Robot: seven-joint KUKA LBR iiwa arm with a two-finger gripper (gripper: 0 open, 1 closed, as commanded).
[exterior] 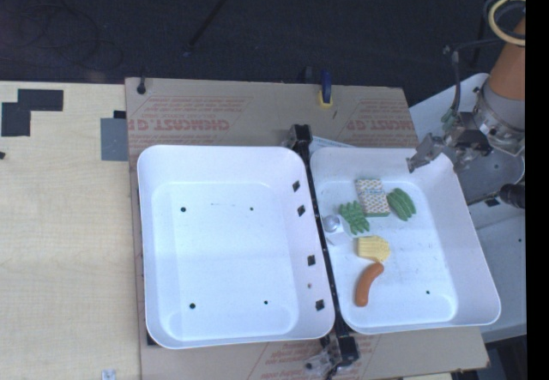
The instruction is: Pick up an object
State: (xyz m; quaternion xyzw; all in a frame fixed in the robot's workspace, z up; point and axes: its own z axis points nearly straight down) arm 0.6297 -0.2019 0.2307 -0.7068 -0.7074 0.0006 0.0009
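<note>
The right bin holds several small toy foods. An orange sausage lies near its front, with a yellow block just behind it. A green leafy piece, a checkered cracker and a green pickle lie further back. A small clear object rests by the bin's left wall. My gripper hangs over the bin's far right corner, above and apart from all the objects, and nothing shows between its fingers.
The left bin sits beside the right one on a cardboard sheet. Black clips join the bins along their shared edge. The orange-banded arm comes in from the upper right.
</note>
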